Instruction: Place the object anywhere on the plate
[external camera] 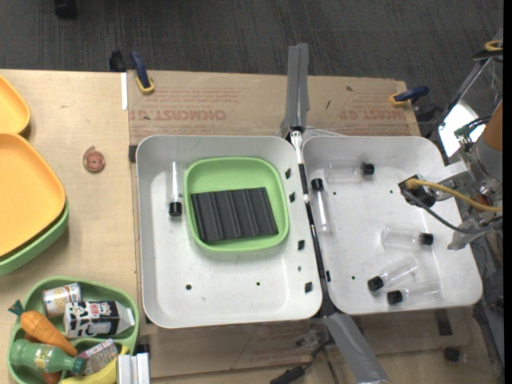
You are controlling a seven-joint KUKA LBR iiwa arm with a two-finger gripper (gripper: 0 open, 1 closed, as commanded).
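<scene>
A green square plate (198, 184) sits in the left bin (160, 286). A dark grey ribbed slab (234, 214) lies flat on it, covering most of its floor. A clear tube with a black cap (174, 190) lies on the bin floor just left of the plate. The right bin (352, 294) holds several clear tubes with black caps, among them one (320, 202) by its left wall and one (392, 277) near the front. My gripper (472, 214) hangs over the right bin's right edge, far from the plate, with nothing seen held.
Stacked yellow and green plates (28, 206) lie on the wooden table at the left. A green bowl of toy food (68, 330) stands at the front left. Clamps (142, 78) (408, 96) hold the cardboard behind the bins.
</scene>
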